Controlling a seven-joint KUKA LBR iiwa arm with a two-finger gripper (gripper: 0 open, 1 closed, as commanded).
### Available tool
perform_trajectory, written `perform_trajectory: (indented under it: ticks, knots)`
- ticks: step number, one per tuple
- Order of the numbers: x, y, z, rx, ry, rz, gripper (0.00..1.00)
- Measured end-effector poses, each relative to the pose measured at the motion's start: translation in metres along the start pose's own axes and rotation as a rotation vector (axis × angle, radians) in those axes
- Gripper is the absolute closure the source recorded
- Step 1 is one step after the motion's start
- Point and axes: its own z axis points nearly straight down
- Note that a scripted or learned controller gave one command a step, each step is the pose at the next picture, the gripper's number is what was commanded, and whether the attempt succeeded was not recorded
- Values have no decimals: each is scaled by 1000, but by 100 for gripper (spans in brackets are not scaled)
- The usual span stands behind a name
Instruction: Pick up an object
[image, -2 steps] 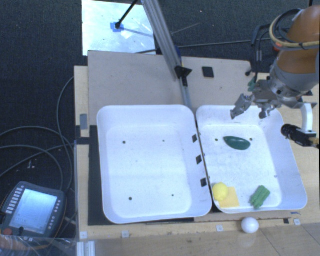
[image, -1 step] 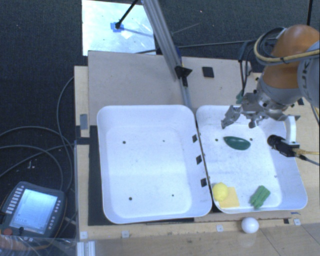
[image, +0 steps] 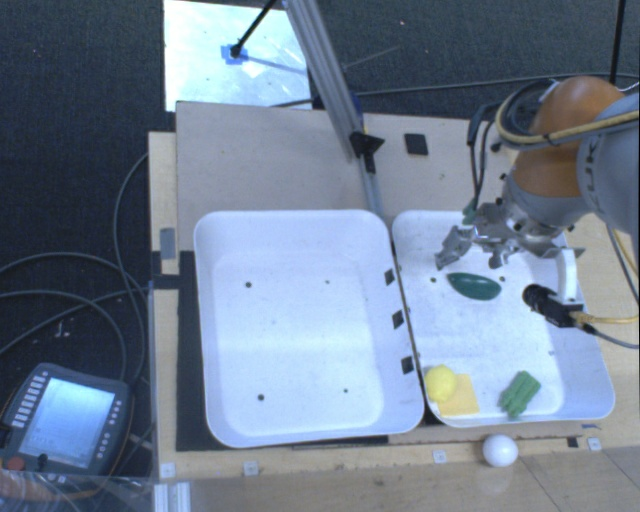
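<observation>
Nearest the camera, a white ball (image: 500, 450) sits on the bench outside the bins, out of my business. Just inside the right bin (image: 590, 405), along its near wall, lie a yellow piece (image: 446, 388) and a ribbed green piece (image: 519, 392), a little apart from each other. If I drift that way or drag anything as I rise, I could nudge them, though they are well clear of my claw for now.

Farther in, near the middle of the same bin, lies the thing I judge to be my target: a dark green object (image: 474, 286), a smooth, flattish oval tapering toward one end, lying flat on the white floor. Its low, rounded form is the risk. I think my fingertips could slide over its back, or pinch one edge and squirt it sideways.

My claw (image: 474, 247) hangs just beyond it, slightly to the left, with the fingers spread apart and nothing between them. If I descend from here without centring, I expect one finger to land on the object rather than beside it.
</observation>
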Motion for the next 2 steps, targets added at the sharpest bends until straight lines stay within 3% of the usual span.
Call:
perform_trajectory:
  ticks: [1, 2]
  knots:
    - [-3, 0, 62, 0, 0, 0, 0]
    - [-3, 1, 48, -5, 0, -1, 100]
